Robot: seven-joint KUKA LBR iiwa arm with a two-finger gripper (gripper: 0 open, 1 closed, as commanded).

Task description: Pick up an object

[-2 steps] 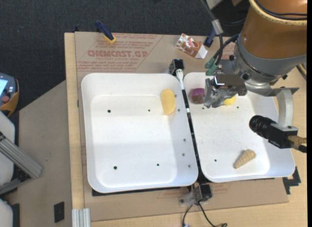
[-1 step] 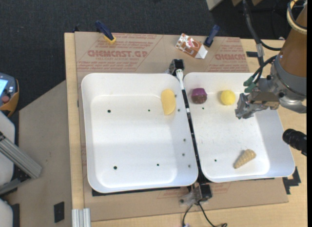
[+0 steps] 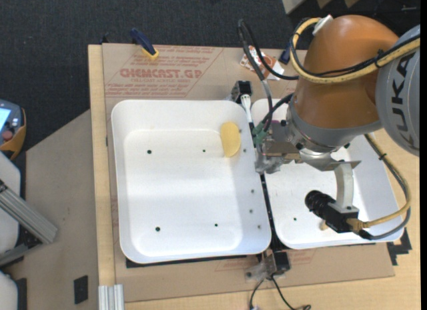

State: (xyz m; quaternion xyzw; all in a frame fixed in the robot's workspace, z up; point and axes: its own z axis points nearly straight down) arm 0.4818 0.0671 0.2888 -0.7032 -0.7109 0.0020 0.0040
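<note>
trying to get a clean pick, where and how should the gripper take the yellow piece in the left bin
Grip the yellow piece across its short width, near the middle, coming straight down from above. It lies flat and elongated on the floor of the left bin, long axis roughly up-down in the camera view. It sits close to the bin's right wall, so the finger on that side probably has little room.
</note>
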